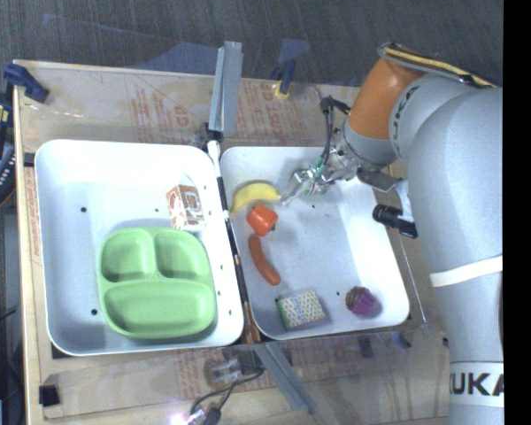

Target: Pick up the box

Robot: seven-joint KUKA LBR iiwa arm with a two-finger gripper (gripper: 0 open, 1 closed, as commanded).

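My gripper (303, 184) hovers just beside the banana (251, 194); its fingers look empty, though I cannot tell their spread. The box (301, 309) lies well apart.

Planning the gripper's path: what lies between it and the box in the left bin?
In the camera view, between the gripper and the box lie the banana and the bins' adjoining rims.

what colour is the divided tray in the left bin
Light green; the divided tray shows best in the camera view.
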